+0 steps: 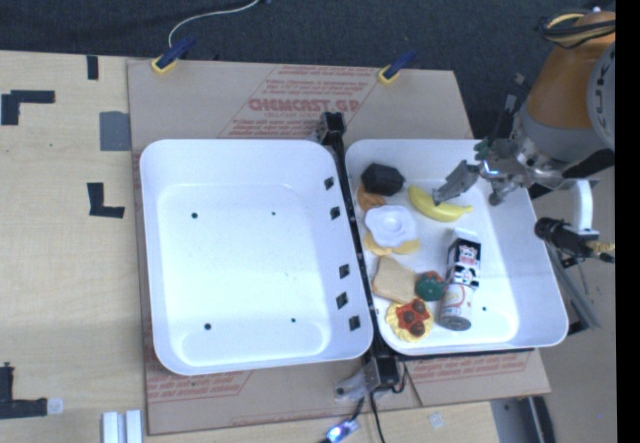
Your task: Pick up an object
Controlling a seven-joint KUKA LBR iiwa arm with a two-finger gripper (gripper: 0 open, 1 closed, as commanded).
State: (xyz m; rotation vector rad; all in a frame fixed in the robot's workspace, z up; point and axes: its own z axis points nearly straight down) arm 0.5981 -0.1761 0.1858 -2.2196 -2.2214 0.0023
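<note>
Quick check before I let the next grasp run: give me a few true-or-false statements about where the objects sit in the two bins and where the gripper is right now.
1. All the objects lie in the right bin. True.
2. The banana lies in the left bin. False: it lies in the right bin, toward its far side.
3. The gripper is above the right bin's far side, close to the banana. True.
4. The black object sits at the near edge of the right bin. False: it sits at the far end, beside the divider.
5. The banana is between the fingers. False: it lies on the bin floor, just left of the gripper.
</note>
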